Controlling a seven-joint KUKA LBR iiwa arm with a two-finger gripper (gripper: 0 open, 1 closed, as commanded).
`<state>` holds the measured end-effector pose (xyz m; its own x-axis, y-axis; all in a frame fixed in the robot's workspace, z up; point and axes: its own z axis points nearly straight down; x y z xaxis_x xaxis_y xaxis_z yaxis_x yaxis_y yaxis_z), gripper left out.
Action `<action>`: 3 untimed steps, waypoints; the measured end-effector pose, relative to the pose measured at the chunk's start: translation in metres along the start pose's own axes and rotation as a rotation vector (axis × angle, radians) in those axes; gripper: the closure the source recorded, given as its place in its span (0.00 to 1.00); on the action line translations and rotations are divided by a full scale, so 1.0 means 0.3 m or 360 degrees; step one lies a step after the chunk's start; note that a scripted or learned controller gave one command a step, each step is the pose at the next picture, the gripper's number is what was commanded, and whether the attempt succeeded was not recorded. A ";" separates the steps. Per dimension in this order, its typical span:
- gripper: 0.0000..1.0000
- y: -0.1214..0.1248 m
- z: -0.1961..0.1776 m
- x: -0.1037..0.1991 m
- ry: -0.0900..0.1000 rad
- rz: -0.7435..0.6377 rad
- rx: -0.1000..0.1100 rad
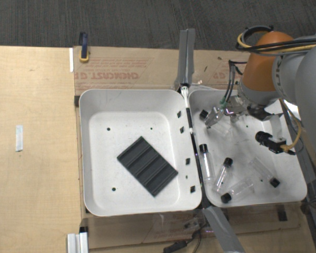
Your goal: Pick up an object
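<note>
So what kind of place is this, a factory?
More likely a robotics lab test bench: a robot arm reaches over two white bins, one holding a ridged black block, the other clear vials.

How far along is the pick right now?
Done: the arm has reached into the right bin, with the end effector low at its back left corner. In hand: nothing visibly gripped; the clear vials lie loose on the bin floor. Left: grasp and lift one. The dark ridged block sits untouched in the left bin.
</note>
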<state>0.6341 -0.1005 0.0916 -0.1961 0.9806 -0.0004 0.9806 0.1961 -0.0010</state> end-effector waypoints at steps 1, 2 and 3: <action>1.00 -0.003 -0.029 -0.002 0.0000 0.0001 0.0003; 1.00 0.136 -0.333 0.262 -0.0002 0.0102 0.0000; 1.00 0.136 -0.361 0.261 -0.0006 0.0098 0.0001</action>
